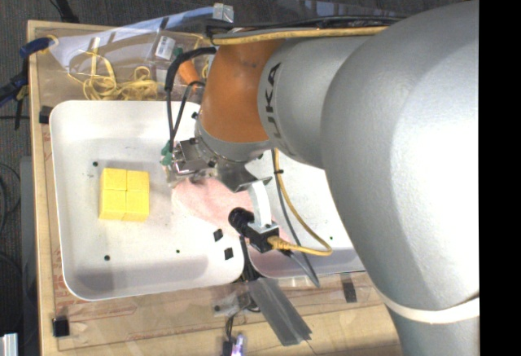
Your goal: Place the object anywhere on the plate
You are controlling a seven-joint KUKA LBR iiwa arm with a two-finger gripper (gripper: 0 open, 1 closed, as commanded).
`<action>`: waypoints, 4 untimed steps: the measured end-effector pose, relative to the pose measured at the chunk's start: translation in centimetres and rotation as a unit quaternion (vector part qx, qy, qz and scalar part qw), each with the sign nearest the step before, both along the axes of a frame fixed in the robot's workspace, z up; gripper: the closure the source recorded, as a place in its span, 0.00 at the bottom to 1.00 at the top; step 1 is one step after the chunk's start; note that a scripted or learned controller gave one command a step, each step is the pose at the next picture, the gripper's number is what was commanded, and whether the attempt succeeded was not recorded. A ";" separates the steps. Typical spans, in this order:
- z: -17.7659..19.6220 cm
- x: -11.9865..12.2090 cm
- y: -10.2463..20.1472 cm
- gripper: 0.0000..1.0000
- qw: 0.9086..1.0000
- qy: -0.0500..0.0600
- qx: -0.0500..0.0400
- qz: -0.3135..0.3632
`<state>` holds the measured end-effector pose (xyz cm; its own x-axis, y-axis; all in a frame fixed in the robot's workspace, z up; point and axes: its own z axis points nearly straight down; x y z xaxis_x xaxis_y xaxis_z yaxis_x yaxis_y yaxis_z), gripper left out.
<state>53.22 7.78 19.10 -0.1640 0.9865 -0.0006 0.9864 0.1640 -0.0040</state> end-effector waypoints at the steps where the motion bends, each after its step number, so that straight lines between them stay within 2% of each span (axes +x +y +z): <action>1: -5.9 1.4 2.8 1.00 0.999 0.002 0.000 0.053; 2: 0.0 6.7 -1.4 1.00 0.998 0.000 0.001 0.068; 3: 3.2 2.9 3.7 1.00 0.996 0.001 0.001 0.093; 4: -2.3 3.2 7.1 1.00 0.994 0.001 0.000 0.112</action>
